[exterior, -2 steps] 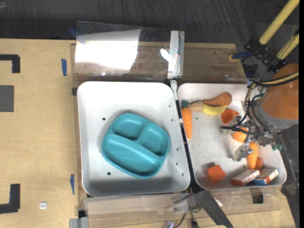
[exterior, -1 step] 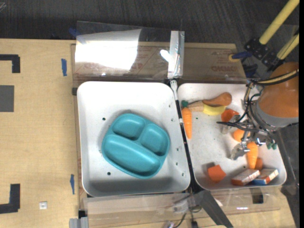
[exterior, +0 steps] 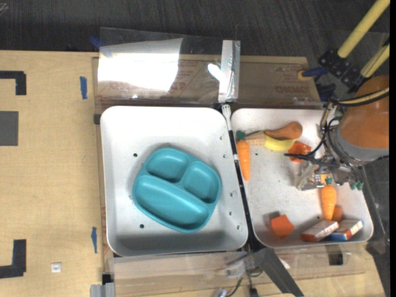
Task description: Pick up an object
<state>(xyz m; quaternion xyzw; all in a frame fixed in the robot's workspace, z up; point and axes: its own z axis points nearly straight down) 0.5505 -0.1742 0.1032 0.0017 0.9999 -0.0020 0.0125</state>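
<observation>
My gripper [exterior: 314,179] is down inside the right bin [exterior: 266,190], on its right side, with the arm's orange band [exterior: 366,125] above it. Just below the gripper lies a small orange carrot [exterior: 328,201], pointing toward the front. Up and to the left of the gripper are a red toy piece [exterior: 299,148], a yellow banana [exterior: 278,143] and an orange-brown pear-shaped toy [exterior: 285,130]. A longer carrot [exterior: 244,158] lies along the bin's left wall. I see nothing held in the gripper.
An orange block [exterior: 281,225] and a red, white and blue packet [exterior: 332,230] lie at the right bin's front. The left bin [exterior: 117,166] holds a teal divided plate [exterior: 177,187]. A clear plastic sheet [exterior: 161,73] stands behind the bins.
</observation>
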